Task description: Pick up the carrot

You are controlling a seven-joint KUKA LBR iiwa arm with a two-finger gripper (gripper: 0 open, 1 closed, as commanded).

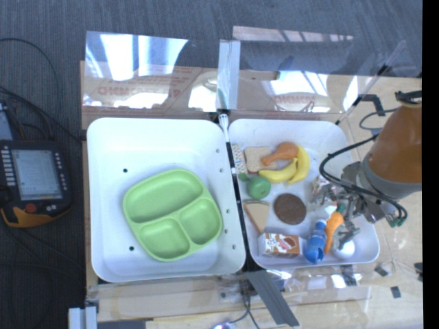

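Observation:
The carrot (pixel 332 227) is a small orange stick in the front right part of the right bin (pixel 357 256), just right of a blue bottle (pixel 315 245). My gripper (pixel 341 218) is low in that bin, right at the carrot, with its metal parts on both sides of it. The grey arm with its orange band (pixel 403 146) reaches in from the right and hides the bin's right wall.
The right bin also holds a banana (pixel 291 173), a drumstick (pixel 280 154), a bread slice (pixel 256 158), a green fruit (pixel 258 188), a brown round patty (pixel 290 208), a sandwich wedge (pixel 258 216) and a small carton (pixel 282 245). A green divided plate (pixel 171 213) lies in the left bin (pixel 110 149).

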